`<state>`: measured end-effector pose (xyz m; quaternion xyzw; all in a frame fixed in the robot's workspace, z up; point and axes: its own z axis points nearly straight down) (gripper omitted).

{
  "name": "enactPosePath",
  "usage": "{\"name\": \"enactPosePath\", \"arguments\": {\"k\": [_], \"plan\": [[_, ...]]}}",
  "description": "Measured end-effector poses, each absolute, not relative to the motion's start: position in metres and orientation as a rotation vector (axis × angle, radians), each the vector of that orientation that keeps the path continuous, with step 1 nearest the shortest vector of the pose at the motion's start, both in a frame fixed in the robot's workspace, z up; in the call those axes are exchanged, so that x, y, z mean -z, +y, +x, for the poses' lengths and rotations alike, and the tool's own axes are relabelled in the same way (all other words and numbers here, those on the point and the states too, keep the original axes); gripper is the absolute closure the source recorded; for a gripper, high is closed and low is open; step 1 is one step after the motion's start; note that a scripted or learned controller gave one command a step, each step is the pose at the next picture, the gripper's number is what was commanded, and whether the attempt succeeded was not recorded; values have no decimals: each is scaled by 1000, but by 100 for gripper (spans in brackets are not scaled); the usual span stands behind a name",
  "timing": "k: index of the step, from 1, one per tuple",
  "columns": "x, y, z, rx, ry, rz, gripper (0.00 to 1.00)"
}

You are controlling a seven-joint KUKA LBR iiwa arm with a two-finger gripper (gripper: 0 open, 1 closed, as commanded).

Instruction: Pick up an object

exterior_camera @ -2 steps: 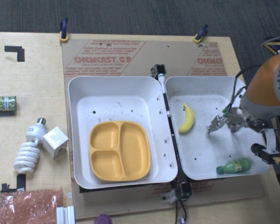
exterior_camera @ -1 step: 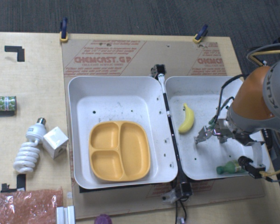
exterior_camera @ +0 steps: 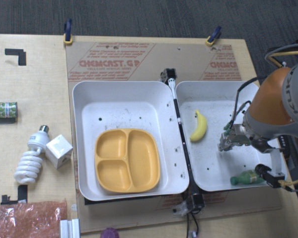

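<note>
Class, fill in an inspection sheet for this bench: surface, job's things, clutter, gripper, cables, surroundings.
Surface: two white bins, left bin and right bin, on a brown board.
Job's things: banana and green bottle in the right bin; yellow divided tray in the left.
Clutter: spiral bulb, white cube, green can outside the bins.
Gripper: gripper low over the right bin, holding nothing seen.
Cables: black cable along the arm.
Surroundings: dark carpet.

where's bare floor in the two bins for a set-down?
Left bin: a bare strip along its far wall, above the yellow divided plate, which fills the rest. Right bin: bare far end above the banana, and the middle between banana and green bottle. Crowded at the right, around the gripper.
</note>
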<state>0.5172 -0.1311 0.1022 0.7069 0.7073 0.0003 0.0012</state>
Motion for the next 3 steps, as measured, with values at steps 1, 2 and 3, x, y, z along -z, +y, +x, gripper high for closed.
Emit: {"name": "enactPosePath", "arguments": {"k": [1,2,3], "plan": [[-93,-173,592,1,2224,2218,100],[-93,-170,593,-7,2226,2216,0],[-92,-112,552,1,2223,2219,0]]}}
